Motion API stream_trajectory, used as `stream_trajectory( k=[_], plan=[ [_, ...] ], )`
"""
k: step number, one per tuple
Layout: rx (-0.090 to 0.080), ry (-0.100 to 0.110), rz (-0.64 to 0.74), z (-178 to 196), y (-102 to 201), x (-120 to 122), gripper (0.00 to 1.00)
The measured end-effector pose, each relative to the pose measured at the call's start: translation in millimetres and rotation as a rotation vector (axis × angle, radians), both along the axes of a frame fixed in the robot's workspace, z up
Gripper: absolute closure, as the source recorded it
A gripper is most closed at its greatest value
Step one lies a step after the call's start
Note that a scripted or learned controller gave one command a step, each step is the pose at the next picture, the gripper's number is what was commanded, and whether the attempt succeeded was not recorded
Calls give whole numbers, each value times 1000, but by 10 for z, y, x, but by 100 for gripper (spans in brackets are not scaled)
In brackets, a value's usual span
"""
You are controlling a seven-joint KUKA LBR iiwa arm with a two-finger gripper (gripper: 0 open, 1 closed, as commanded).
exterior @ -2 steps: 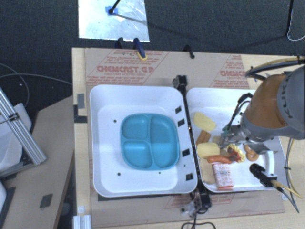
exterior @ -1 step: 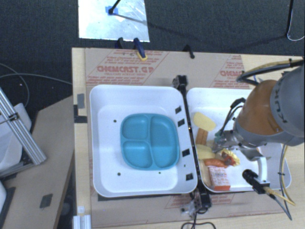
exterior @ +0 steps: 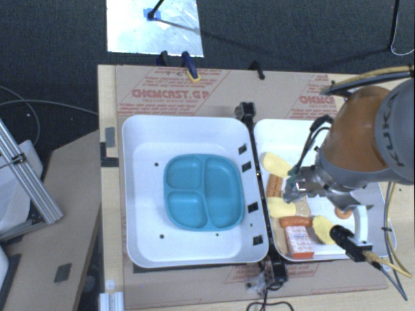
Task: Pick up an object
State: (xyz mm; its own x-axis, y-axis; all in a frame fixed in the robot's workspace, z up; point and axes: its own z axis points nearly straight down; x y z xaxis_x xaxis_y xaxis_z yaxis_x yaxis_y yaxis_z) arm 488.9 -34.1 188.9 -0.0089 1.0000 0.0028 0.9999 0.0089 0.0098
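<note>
Dark carpet surrounds the bench [exterior: 214, 86], whose top is covered by a brown printed sheet, with a shiny silver panel [exterior: 154, 17] lying on the floor beyond its far edge. A blue clamp [exterior: 189, 67] grips that far edge.

From the overhead camera, two white bins sit side by side. The left bin [exterior: 146, 144] holds a blue divided plate [exterior: 203, 192] near its centre. The right bin [exterior: 288, 131] holds a cluster of small food-like items along its left wall and near edge. A yellow piece [exterior: 276, 164] lies farthest back, with a brown stick [exterior: 274, 185] just beside the left wall. A second yellow piece [exterior: 280, 208] lies nearer, followed by an orange-red piece [exterior: 295, 221]. A red-and-white box [exterior: 299, 241] sits at the near edge, and a third yellow piece [exterior: 322, 226] lies to its right.

The grey and orange arm reaches in from the right, and the gripper [exterior: 297, 190] hangs low over the right bin, close above the second yellow piece and beside the brown stick. Whether its jaws stand wide or narrow cannot be told, and no item can be seen held.
</note>
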Motion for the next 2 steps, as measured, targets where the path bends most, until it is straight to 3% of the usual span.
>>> stream_trajectory(
  k=[1,2],
  plan=[
    [0,3,1,544,443,-7,100],
    [-1,10,0,419,894,-25,100]
  ],
)
